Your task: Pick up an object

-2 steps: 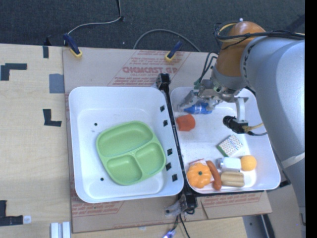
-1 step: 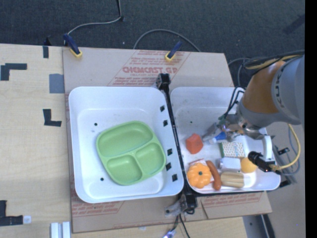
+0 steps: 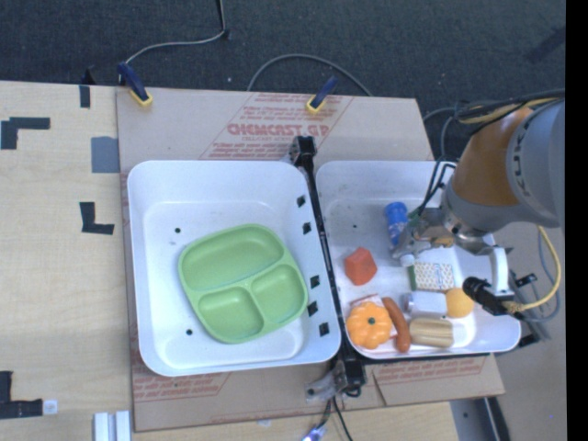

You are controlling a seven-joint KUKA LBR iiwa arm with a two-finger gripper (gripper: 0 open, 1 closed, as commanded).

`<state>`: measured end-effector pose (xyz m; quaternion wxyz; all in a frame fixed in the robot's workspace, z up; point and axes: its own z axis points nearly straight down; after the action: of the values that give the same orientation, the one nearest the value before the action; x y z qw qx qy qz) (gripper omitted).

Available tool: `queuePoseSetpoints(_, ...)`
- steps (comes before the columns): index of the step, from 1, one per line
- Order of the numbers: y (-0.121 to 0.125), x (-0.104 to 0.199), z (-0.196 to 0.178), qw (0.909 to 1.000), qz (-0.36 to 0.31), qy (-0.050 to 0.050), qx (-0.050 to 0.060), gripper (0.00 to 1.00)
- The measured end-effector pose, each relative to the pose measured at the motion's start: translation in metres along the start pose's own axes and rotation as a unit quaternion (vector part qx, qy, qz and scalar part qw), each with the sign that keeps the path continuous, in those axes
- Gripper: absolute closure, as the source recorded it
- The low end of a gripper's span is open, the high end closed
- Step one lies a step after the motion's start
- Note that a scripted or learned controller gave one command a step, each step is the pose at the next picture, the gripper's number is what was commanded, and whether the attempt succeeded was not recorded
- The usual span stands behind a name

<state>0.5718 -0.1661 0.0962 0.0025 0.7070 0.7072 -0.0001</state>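
Note:
The right bin [image 3: 340, 184] holds several small things. A blue bottle-like piece [image 3: 396, 219] stands near its middle, and my gripper [image 3: 411, 243] sits low right beside it, just below and to its right. A red block [image 3: 361, 266] lies to the left, apart from the gripper. An orange pumpkin [image 3: 369, 326], a red sausage [image 3: 398, 323], a tan bread roll [image 3: 431, 332], a yellow piece [image 3: 458, 302] and a white dotted packet [image 3: 434, 275] crowd the bin's near right corner. The wrist hides the fingertips.
The left bin [image 3: 147, 246] carries a green three-compartment plate [image 3: 243, 281]. A black divider clip [image 3: 302, 152] marks the seam between bins. Cables [image 3: 276, 62] run across the cardboard behind, with yellow-blue clamps [image 3: 135, 86] at its far edge. The grey and orange arm [image 3: 505, 173] covers the right bin's far right side.

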Motion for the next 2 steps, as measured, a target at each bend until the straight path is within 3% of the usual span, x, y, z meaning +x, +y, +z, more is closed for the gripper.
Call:
queuePoseSetpoints(1, -0.0362, 0.0217, -0.0862, 1.0, 0.0, 0.002, 0.002, 1.0)
queuePoseSetpoints(2, -0.0365, 0.0216, -0.0859, 1.0, 0.0, 0.002, 0.002, 0.0)
